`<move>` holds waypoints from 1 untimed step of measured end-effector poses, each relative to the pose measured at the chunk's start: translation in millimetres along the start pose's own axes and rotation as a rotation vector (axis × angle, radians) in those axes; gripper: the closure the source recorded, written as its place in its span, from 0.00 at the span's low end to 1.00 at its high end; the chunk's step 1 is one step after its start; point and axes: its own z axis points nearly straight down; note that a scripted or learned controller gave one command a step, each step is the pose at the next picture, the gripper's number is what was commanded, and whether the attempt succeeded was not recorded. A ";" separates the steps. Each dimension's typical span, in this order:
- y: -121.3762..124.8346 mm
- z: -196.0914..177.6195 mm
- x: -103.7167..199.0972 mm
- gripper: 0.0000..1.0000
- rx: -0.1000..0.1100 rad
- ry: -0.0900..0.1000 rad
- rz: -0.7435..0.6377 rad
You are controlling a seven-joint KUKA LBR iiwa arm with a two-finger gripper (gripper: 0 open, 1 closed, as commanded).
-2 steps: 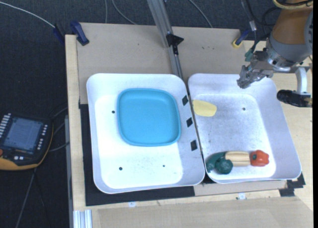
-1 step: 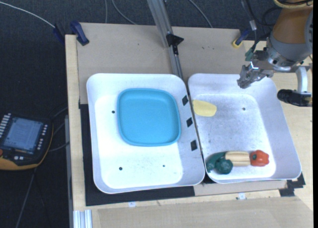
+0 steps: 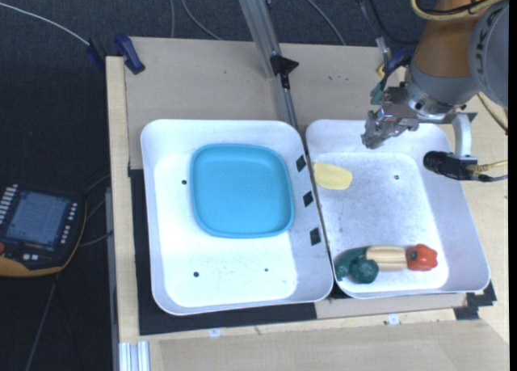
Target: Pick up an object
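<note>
Hand (image 3: pixel 380 137): you see it low over the far edge of the right shallow white plastic bin (image 3: pixel 440 200), hanging from the grey arm with its orange band (image 3: pixel 452 30), which comes in from the right. It is a dark metal cluster and small from this height; you cannot tell whether it is spread or closed, and nothing is visibly held in it.

Right bin contents, as you look down:
- Pale yellow flat soft-looking piece (image 3: pixel 332 176), at the bin's left side toward the far end, near the wall shared with the other bin. It lies below and to the left of the hand, near it but apart.
- Dark green rounded lump (image 3: pixel 358 267) at the near edge, left of centre.
- Tan cylinder-shaped piece (image 3: pixel 386 258), lying flat, just beside the green lump on its right; they seem to touch, though you should treat that as uncertain at this resolution.
- Red rounded piece (image 3: pixel 421 257) at the tan piece's right end, just beside it.
These three sit in a row along the near wall, well apart from the hand.

Left shallow white plastic bin (image 3: pixel 166 200): a light blue square plastic plate with rounded corners (image 3: pixel 242 190) lies flat in its middle.

Both bins rest side by side on the pale wooden desk (image 3: pixel 202 78). A grey metal pole (image 3: pixel 262 22) rises from the desk between the bins' far ends. On the dark floor to the left you see a handheld control pendant with a screen (image 3: pixel 36 224).
</note>
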 end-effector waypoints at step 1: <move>-13.6 -8.3 40.0 1.00 0.000 0.000 0.000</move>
